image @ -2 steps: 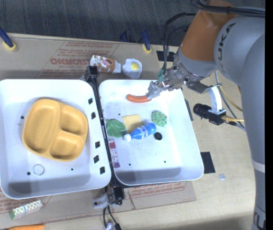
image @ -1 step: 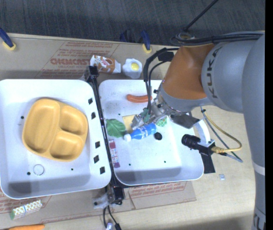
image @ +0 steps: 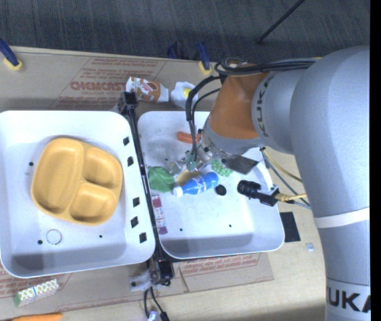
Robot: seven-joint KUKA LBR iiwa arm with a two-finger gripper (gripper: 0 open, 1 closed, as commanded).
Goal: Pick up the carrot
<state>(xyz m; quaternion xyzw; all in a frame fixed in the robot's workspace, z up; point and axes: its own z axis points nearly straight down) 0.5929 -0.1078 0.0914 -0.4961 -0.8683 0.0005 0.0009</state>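
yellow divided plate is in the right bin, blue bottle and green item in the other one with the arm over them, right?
Not quite. The camera view shows the yellow divided plate in the left bin, alone. The blue bottle and green item lie in the right bin, with the arm over them.

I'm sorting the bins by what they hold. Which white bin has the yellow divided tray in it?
The left bin: the yellow tray lies there, while the right bin holds small items.

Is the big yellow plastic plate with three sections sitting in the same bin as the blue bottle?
No, the yellow three-section plastic plate lies in the left white bin, while the blue bottle lies in the right white bin.
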